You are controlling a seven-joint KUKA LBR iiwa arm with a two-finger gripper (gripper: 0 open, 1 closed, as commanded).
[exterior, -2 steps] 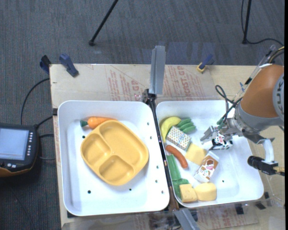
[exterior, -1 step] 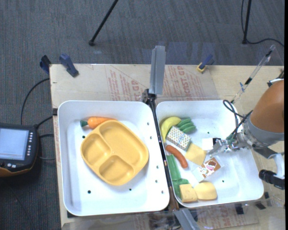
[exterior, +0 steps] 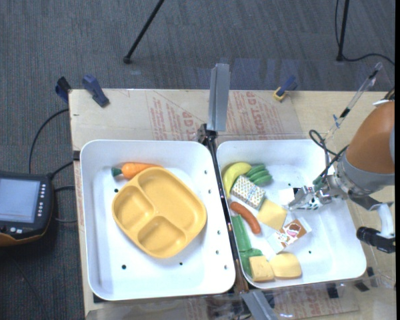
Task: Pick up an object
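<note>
1. The surface (exterior: 153, 115) carries two shallow white bins side by side, the left bin (exterior: 93, 179) and the right bin (exterior: 340, 259), parted by a dark divider with a grey upright post (exterior: 219, 99) at its 12 o'clock end.
2. The arm (exterior: 377, 145), grey with an orange band, reaches in from 3 o'clock over the right bin.
3. The end effector (exterior: 305, 200) sits low over the middle of the right bin; whether it is released or clenched cannot be told at this size, and nothing can be seen between its tips.
4. Just at 7 o'clock of the end effector lies a small red-and-white packet (exterior: 293, 232) on the bin floor.
5. At 9 o'clock of the end effector rests a pale yellow cheese wedge (exterior: 273, 214), touching a checkered silver block (exterior: 248, 192) at its 10 o'clock.
6. A red sausage (exterior: 245, 217) lies slantwise beside the wedge, toward the divider.
7. A yellow banana (exterior: 234, 173) and green pea pods (exterior: 259, 174) lie together near the bin's 11 o'clock corner.
8. A long green vegetable (exterior: 243, 237) runs along the divider side, below the sausage.
9. Two yellow pieces, a cube (exterior: 261, 268) and a rounder chunk (exterior: 286, 265), touch each other at the bin's 6 o'clock edge.
10. In the left bin a yellow compartment tray (exterior: 159, 210) lies tilted in the middle, with an orange carrot (exterior: 135, 169) just at its 11 o'clock.
11. A handheld control pendant (exterior: 17, 205) lies on the floor at 9 o'clock of the surface.
</note>
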